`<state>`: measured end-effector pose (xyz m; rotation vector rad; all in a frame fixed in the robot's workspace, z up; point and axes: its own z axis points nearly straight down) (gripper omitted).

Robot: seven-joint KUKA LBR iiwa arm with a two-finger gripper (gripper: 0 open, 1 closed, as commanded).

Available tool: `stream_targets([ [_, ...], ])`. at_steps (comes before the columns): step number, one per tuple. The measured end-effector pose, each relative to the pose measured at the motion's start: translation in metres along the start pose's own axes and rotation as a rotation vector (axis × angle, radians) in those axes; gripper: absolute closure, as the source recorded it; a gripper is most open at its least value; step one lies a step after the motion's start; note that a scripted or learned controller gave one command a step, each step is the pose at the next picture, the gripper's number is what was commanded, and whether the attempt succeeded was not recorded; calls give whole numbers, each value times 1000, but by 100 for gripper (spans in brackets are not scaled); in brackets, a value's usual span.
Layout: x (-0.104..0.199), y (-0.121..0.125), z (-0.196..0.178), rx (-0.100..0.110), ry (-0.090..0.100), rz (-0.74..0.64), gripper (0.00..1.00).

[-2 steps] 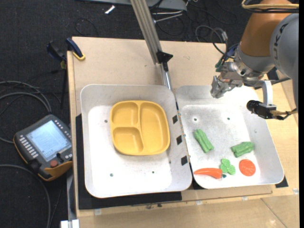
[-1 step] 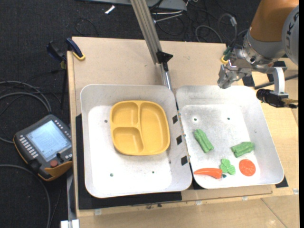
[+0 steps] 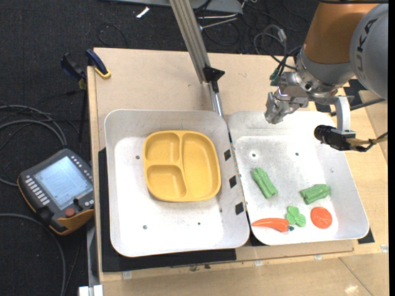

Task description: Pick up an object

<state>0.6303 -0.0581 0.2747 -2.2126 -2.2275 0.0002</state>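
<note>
The right bin [image 3: 345, 165] holds a long green vegetable piece [image 3: 264, 182], a shorter green piece [image 3: 315, 193], a small green leafy piece [image 3: 295, 216], an orange carrot [image 3: 270, 224] and a red-orange round slice [image 3: 321, 217]. My gripper [image 3: 276, 114] hangs over the far left corner of that bin, well above and behind the long green piece. Nothing shows between its fingers.
A yellow divided plate [image 3: 182, 166] lies in the left bin [image 3: 123, 165]. A metal pole [image 3: 190, 26] slants up from the seam between the bins. A teach pendant [image 3: 58, 190] lies off the bench at left. A black camera mount [image 3: 330, 135] sticks out at the right bin's far edge.
</note>
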Motion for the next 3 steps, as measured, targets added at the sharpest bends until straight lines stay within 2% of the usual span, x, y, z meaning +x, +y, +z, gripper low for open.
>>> stream_targets([
  [3,135,-62,14,2,0,-1,100],
])
